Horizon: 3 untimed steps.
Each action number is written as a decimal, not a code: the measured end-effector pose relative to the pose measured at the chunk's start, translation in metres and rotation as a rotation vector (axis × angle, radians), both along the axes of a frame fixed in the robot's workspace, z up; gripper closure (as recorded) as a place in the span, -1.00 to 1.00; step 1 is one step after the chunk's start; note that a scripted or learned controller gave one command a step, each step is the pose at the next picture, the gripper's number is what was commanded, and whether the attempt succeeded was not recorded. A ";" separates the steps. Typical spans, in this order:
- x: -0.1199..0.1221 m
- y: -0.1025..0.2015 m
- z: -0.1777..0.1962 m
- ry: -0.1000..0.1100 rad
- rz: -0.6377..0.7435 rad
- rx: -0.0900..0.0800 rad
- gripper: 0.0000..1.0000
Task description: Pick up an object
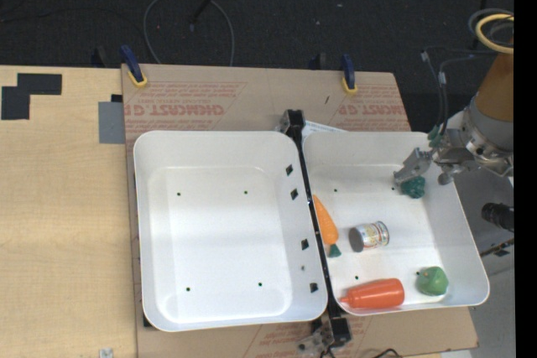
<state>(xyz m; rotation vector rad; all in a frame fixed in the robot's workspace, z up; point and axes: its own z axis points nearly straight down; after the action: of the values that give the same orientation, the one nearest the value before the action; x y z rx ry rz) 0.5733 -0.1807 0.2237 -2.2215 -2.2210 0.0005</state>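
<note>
Gripper (417, 172) at right bin's (470, 264) far edge, clamped on teal piece (414, 188) between its fingers. Lift straight up, slowly, keeping clear of can (369, 236), well nearer in that bin

We see a pale wooden bench (59, 222) bearing a printed cardboard sheet (252, 101), held at its far edge by two clamps (134, 73). Two white bins (218, 147) rest side by side on it.
</note>
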 end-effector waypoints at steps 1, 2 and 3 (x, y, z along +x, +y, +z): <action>-0.057 0.017 -0.116 -0.012 0.001 -0.002 -1.00; -0.055 0.021 -0.124 0.001 -0.002 0.000 -1.00; -0.022 0.061 -0.137 0.000 0.004 0.000 -1.00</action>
<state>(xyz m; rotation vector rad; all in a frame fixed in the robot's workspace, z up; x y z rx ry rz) 0.5517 -0.1197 0.0862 -2.2173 -2.2248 0.0005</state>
